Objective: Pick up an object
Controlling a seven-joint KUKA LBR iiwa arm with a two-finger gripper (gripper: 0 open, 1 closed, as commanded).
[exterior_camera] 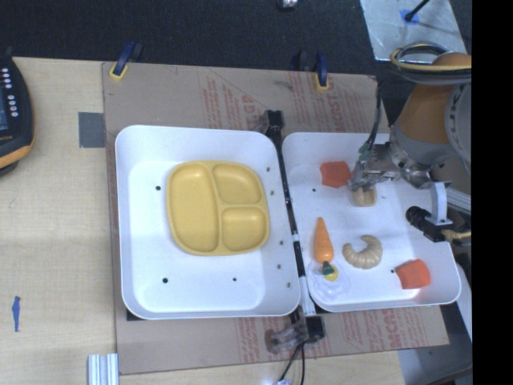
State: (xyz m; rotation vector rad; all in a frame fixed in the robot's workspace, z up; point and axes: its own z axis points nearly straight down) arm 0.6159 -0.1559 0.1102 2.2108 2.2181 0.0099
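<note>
Wooden bench with a brown cardboard sheet clamped on, faint red print too blurry to read. Left bin holds a yellow divided plate. In the right bin, the gripper sits on a small tan piece; can't tell if it's gripping. Carrot, croissant and two orange blocks lie around.

In the right bin you see five things. An orange-red block lies near the back. Just beside it, a small tan piece sits under the gripper. A carrot points away from you by the divider. A pale croissant curls mid-bin. A second red block lies front right.
</note>
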